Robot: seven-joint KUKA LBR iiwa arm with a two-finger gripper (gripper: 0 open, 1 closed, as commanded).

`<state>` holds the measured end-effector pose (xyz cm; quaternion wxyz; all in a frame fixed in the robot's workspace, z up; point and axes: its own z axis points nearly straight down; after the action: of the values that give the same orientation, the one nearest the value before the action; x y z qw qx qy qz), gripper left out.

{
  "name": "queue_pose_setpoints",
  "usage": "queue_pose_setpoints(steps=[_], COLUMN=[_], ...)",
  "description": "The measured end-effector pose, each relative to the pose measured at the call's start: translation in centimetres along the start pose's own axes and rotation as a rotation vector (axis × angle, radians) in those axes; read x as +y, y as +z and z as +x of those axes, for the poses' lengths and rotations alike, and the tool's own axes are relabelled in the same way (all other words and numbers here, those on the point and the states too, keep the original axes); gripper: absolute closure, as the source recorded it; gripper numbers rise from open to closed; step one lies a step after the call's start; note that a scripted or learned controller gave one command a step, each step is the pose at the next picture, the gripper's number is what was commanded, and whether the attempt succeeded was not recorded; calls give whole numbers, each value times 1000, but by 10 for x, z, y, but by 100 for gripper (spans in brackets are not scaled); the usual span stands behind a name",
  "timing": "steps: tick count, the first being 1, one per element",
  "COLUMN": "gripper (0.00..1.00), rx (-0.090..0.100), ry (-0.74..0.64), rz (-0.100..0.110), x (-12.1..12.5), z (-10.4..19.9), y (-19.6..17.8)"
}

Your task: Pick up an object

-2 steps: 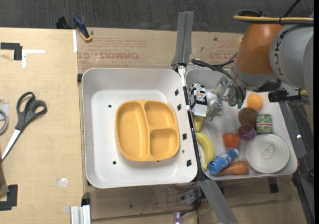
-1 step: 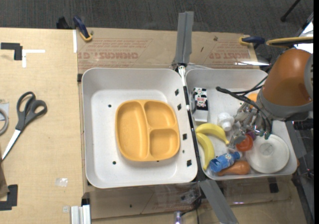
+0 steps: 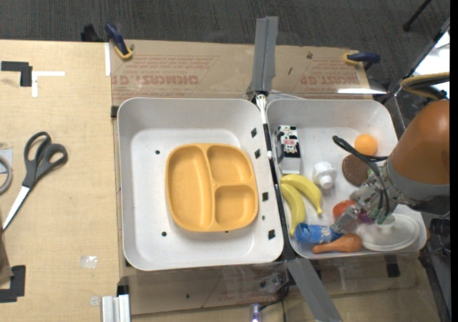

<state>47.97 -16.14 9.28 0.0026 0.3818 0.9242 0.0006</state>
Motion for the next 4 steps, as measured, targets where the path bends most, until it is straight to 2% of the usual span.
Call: queue_pose_setpoints(steps=[1, 2, 3, 4], gripper=[0, 0, 100, 100], rx=[4, 2, -1, 2], ry=[102, 146, 143, 210], rz=[4, 3, 1, 3], x=[55, -13, -11, 29], z=[-17, -11, -12, 29], y=[2, 1, -9, -125])
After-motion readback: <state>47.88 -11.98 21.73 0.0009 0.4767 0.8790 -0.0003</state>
